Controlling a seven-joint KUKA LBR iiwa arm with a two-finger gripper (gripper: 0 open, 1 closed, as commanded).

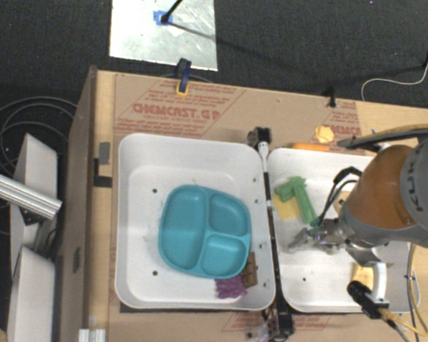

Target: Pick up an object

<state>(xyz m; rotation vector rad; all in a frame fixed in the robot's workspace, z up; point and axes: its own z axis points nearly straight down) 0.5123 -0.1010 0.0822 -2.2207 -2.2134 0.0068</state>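
Claw (308, 238) is down inside the right bin (314, 300), parked around the middle of its floor and a little toward the wall it shares with the left bin (134, 197). Can't tell from this angle whether it's spread or pinched, the metal bits blur together and the arm (389, 199) covers a lot. Nothing visibly between them, so I wouldn't call anything grabbed.

Closest candidate is the green piece (299, 197), lying at a slant in the far half of the right bin with its lower end just beside the claw. A yellow block (286, 208) sits touching it, on the side of the shared wall. An orange thing (311, 146) lies along the bin's far rim.

Over in the left bin there's a teal plate (205, 231) in the middle, with a purple lump (228, 287) and a brown bit (250, 271) near the near right corner.

My guess: it's at the reach/grasp step, not lifting yet. Next move needs the claw lined up over the green piece's end and closed cleanly without catching the yellow block, then a straight lift to check it stuck.
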